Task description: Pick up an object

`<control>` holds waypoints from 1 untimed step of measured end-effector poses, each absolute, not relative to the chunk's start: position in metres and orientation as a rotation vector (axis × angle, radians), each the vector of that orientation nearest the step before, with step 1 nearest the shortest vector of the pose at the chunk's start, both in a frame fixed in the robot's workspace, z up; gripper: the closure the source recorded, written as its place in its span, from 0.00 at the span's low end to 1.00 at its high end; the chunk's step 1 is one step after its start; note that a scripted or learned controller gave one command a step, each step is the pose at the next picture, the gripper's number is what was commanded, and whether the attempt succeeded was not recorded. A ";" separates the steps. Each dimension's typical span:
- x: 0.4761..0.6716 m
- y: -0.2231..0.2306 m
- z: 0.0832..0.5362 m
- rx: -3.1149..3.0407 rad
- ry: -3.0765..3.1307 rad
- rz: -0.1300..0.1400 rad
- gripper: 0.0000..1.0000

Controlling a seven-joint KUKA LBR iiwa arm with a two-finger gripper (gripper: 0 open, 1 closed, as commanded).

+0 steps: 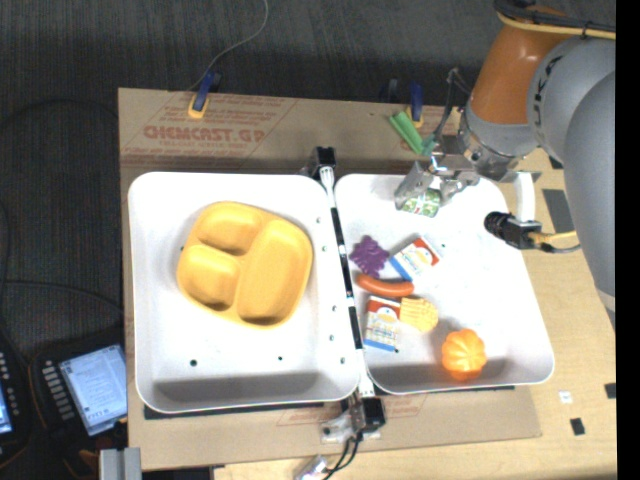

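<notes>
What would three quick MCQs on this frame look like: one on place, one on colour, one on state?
1. Which bin holds the yellow sectioned tray?
A. left bin
B. right bin
C. neither

2. What colour is the toy grape bunch?
A. green
B. purple
C. white

3. How does the small green-patterned packet at the tool lie?
A. flat in the bin's near corner
B. under the tool's fingers at the bin's far edge
C. in the left bin

Answers:
1 A, the tray sits in the left bin in the camera view.
2 B, the bunch is purple, beside the toy hot dog.
3 B, the packet is directly below the tool, at the right bin's far edge.
</notes>
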State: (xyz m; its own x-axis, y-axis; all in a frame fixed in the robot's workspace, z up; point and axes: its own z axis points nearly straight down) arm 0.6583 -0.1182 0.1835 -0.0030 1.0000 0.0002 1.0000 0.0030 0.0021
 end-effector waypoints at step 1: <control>0.631 -0.025 0.185 2.219 2.224 -0.001 1.00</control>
State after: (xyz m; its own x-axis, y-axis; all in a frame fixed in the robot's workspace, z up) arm 0.6311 -0.0246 0.1846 -0.0023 1.0000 -0.0004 1.0000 0.0023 -0.0005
